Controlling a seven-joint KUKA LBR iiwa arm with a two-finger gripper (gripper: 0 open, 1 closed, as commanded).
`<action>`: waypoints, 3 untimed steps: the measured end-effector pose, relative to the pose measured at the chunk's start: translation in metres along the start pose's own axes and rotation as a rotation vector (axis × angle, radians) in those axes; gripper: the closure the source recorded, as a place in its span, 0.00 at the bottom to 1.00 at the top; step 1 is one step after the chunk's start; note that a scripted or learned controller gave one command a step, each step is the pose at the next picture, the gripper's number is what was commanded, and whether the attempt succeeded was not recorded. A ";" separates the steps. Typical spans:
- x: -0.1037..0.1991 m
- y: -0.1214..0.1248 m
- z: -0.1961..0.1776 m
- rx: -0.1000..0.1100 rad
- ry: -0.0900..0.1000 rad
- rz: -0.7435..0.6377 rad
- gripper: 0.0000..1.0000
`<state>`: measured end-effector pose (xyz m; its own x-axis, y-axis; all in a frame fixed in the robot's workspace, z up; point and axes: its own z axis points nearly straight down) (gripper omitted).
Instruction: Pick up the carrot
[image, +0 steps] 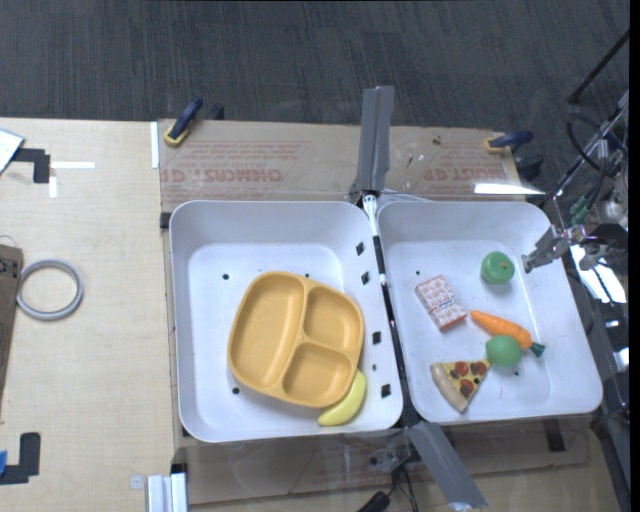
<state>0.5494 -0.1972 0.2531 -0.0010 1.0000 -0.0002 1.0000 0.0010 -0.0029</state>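
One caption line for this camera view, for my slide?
Carrot lies in the right bin among toy foods; the gripper sits at the bin's right rim.

Carrot (501, 325) in right bin (575, 300), between box (441, 302) and apple (504, 351).

Bins (200, 330) look like smooth, matt white plastic; the tray (262, 330) is glossy yellow plastic, as are the carrot (500, 325) and banana (345, 403). Bench (80, 220) has a pale wood-grain finish, cardboard (260, 165) matt brown
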 end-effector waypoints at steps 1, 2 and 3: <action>-0.025 -0.008 0.059 0.000 0.000 -0.093 0.00; 0.007 -0.021 0.162 -0.003 0.000 -0.215 0.00; 0.006 -0.021 0.153 -0.003 0.000 -0.211 1.00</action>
<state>0.5279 -0.1911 0.1002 -0.2106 0.9776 -0.0002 0.9776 0.2106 -0.0001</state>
